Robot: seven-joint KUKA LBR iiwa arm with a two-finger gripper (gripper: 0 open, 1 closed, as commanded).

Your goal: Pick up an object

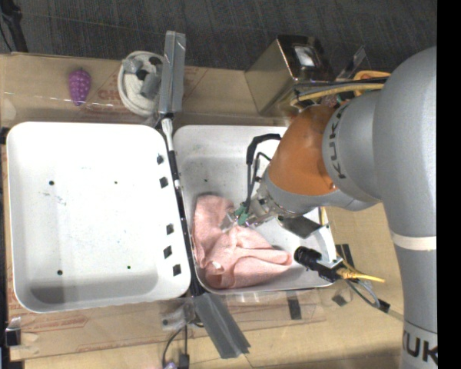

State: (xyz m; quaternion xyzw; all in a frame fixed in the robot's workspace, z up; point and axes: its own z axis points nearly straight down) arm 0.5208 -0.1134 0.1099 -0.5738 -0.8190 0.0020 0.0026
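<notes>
Reaching into the right bin (215, 141), the gripper (244, 217) meets the pink cloth (230, 252); its grip cannot be told. Next: lift, if caught.

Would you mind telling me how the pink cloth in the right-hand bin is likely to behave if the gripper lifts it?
The pink cloth lies crumpled in soft folds, so it will probably sag and drape rather than stay stiff. It looks light for its spread. With the gripper at its upper edge, a pinch may catch just one fold, letting the rest trail.
</notes>
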